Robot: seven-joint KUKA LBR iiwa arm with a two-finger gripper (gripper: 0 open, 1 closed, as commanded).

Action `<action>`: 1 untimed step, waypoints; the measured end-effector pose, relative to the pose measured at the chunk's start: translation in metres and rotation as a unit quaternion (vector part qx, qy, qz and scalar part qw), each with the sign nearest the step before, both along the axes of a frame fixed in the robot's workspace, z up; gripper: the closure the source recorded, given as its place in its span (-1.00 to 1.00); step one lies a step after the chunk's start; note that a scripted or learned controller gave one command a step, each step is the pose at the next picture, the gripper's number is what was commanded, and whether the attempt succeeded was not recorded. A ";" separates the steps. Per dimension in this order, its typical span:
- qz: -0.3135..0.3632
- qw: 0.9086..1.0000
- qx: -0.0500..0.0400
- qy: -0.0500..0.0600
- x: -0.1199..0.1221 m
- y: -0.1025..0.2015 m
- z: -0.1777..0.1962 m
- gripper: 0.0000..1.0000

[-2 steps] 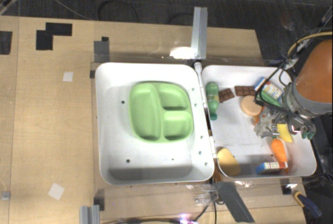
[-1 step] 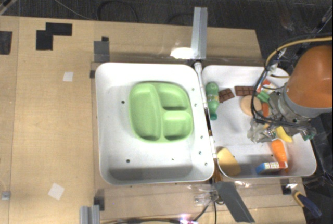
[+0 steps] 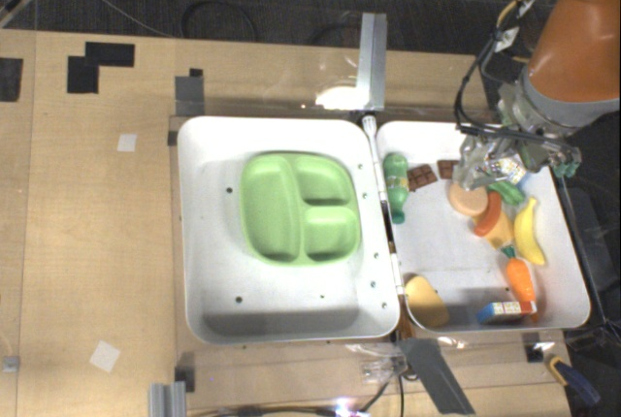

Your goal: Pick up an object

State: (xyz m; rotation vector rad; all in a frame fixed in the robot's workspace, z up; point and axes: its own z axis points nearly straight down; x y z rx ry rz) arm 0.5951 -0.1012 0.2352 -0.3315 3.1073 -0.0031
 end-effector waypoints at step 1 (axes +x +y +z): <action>0.172 0.985 -0.002 0.005 -0.071 -0.006 -0.068 1.00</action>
